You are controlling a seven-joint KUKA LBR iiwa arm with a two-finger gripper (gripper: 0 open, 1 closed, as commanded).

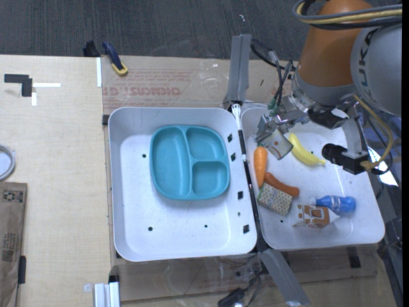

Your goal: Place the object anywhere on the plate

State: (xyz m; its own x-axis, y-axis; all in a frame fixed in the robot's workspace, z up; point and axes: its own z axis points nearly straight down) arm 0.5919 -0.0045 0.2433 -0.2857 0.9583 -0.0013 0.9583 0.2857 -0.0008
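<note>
From the camera view, the step in hand looks like the pick: the gripper (pixel 276 133) hangs low at the right bin's (pixel 319 235) upper left corner, just above the carrot (pixel 260 164) and beside the banana (pixel 305 152). Whether it is open or holds anything cannot be told. Next it must carry an object to the smooth, teal, three-compartment plate (pixel 190 162) in the left bin (pixel 128 190).

Grey KUKA iiwa arm with an orange band above the wrist (pixel 332 40), entering from the right edge and bent downward at the upper right. Cables loop over the band. The metal two-finger gripper (pixel 273 133) hangs below the wrist, its end pointing down and left.
</note>
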